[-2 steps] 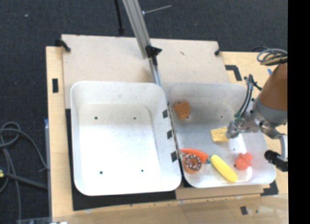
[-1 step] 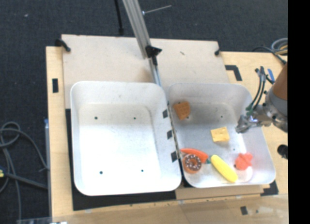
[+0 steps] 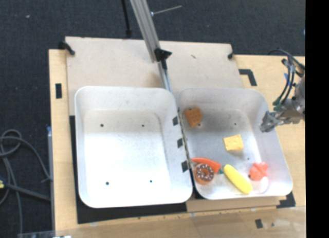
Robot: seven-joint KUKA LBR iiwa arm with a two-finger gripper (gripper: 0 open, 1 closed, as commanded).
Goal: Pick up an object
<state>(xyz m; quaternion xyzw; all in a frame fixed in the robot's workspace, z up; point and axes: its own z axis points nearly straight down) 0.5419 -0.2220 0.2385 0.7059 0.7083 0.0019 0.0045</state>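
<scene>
Pale wooden bench [image 3: 128,67] on dark carpet, bearing two shallow white bins. In the right bin [image 3: 275,147]: brown cookie [image 3: 193,116], yellow sponge cube [image 3: 233,143], yellow banana [image 3: 237,179], all untouched. Grey claw [image 3: 268,122] at that bin's right rim; opening impossible to tell. Picking apparently not yet begun.

we find no text, label, brand, number or sign that we can read here.
</scene>
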